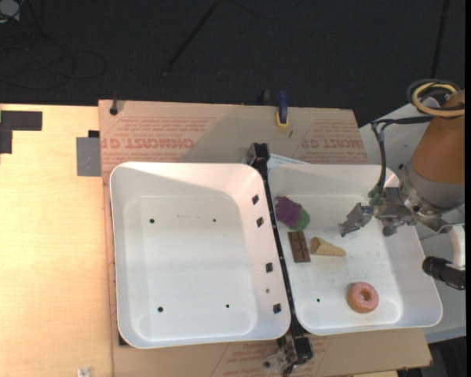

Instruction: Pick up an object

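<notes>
The arm (439, 151) is cut off at the right edge; the gripper (359, 218) fingers are too small to read.

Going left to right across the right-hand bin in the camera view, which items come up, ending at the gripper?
purple toy → brown chocolate bar → cone-shaped piece → pink donut → gripper

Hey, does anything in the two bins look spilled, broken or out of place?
Nothing stands out. The right bin holds a purple piece, a brown bar, a cone and a pink donut, lying apart and whole. The gripper hangs over that bin, touching none of them.
</notes>
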Controlling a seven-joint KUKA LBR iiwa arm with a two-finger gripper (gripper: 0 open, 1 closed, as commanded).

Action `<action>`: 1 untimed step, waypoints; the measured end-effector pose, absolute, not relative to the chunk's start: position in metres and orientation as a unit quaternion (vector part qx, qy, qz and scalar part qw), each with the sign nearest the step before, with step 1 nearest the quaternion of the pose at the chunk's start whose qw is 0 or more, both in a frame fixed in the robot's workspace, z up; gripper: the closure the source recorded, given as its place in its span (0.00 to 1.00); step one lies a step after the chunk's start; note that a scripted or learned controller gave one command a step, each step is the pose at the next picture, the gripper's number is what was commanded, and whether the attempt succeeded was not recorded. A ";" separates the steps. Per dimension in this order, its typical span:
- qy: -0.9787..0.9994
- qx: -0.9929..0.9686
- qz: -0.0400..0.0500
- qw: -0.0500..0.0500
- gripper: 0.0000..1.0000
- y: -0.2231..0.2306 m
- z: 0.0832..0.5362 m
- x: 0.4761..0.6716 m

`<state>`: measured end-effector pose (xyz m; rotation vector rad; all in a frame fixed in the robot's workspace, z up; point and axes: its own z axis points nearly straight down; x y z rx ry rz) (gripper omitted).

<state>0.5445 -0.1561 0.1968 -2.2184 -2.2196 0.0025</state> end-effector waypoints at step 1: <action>-0.707 -0.707 -0.001 0.000 0.00 -0.118 0.085 0.560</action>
